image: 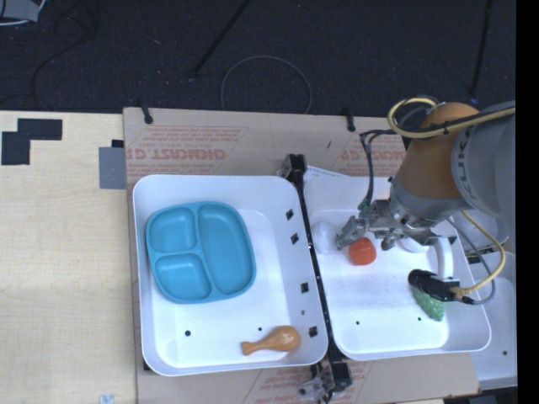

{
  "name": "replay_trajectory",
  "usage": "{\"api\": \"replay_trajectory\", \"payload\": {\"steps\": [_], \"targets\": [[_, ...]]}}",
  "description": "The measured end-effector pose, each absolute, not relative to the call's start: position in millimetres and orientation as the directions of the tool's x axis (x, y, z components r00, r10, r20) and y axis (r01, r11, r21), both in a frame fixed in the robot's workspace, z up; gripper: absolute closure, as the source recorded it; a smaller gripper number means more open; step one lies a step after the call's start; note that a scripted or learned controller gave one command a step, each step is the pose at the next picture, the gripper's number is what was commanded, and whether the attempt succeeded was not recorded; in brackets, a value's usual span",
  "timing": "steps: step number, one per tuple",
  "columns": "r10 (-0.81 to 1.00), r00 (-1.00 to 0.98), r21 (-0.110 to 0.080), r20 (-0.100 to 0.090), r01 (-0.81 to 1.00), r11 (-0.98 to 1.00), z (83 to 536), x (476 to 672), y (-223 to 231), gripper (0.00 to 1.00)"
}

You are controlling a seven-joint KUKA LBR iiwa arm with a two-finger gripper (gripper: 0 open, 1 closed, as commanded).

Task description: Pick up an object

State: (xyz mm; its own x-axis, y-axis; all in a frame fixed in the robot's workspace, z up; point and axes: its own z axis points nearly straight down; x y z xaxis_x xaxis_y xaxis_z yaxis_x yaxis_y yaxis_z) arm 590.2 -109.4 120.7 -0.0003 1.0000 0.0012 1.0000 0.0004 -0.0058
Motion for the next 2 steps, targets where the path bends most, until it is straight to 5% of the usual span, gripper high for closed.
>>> {"api": "replay_trajectory", "payload": {"steps": [1, 2], "targets": [[1.0, 0.001, -0.006, 0.001, 1.0, -0.001, 85.4, 589.6, -107.7, 0.0], [1.0, 0.005, -0.005, 0.001, 1.0, -0.005, 97.2, 589.7, -109.0, 1.0]]}}
